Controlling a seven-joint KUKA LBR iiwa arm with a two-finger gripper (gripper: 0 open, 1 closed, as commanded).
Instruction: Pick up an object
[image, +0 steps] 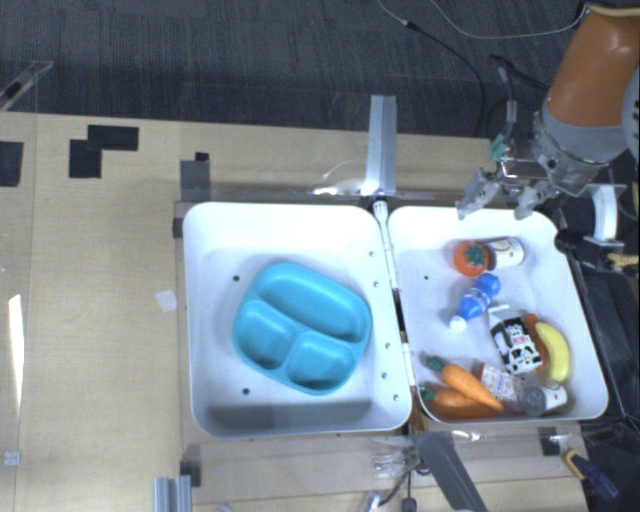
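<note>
My gripper (497, 199) hangs above the far rim of the right bin (580, 300), fingers spread open with nothing between them. Just below it in the bin lies an orange-red ball-like toy (472, 258) beside a small white bottle (505, 252). A blue and white bottle (474, 300) lies near the bin's middle. Further forward are a black-and-white cow-patterned box (516, 344), a yellow banana (553, 350), two orange carrots (462, 390) and a small grey-capped item (535, 400).
The left bin (210, 300) holds a blue three-compartment tray (300, 326). A metal post (382, 150) rises behind the seam between the bins. Cables trail across the dark floor at the back right.
</note>
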